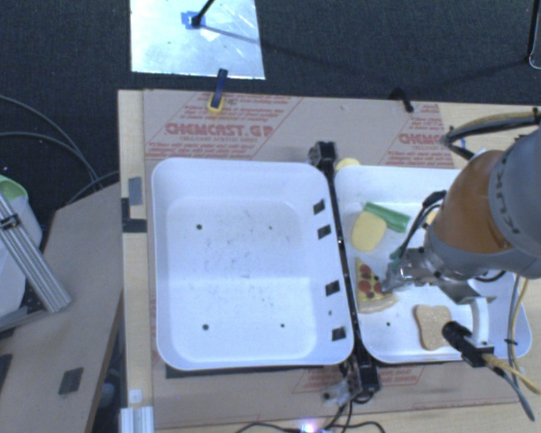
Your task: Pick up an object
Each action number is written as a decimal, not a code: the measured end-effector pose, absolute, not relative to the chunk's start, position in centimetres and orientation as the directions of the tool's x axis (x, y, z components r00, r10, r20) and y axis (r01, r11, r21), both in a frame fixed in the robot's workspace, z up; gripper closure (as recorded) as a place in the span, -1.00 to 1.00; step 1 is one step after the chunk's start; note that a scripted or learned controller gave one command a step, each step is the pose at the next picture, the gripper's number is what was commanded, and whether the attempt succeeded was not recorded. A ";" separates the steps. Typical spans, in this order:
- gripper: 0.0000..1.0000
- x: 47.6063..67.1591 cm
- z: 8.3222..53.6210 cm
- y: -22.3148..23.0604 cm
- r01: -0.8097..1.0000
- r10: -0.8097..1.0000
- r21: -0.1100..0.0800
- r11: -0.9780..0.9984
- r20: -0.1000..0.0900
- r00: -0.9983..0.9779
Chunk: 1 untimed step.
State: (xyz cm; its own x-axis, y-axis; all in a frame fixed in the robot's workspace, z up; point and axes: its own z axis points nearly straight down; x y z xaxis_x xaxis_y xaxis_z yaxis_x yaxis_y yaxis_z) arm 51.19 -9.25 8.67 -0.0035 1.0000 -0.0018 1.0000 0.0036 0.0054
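Hovering gripper (395, 278) beside tan pizza slice (372, 287), red toppings

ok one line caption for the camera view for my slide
Gripper poised beside the pizza slice in the right bin, near the bread slice.

the bench top (279, 124) is a tan board printed with reddish lettering, lying up and to the left of the gripper (395, 278). beyond it, farther up, dark carpeted floor (388, 25) bears a shiny metal plate (197, 25) well up-left of the gripper. far to the left stands a lower tan table (81, 269) with slanted aluminium rails (18, 242) across it. black cables (36, 142) curve over the floor there. light is even and dull.
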 end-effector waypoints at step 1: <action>1.00 50.3 19.0 1.9 1.000 1.000 0.011 0.016 0.006 -0.016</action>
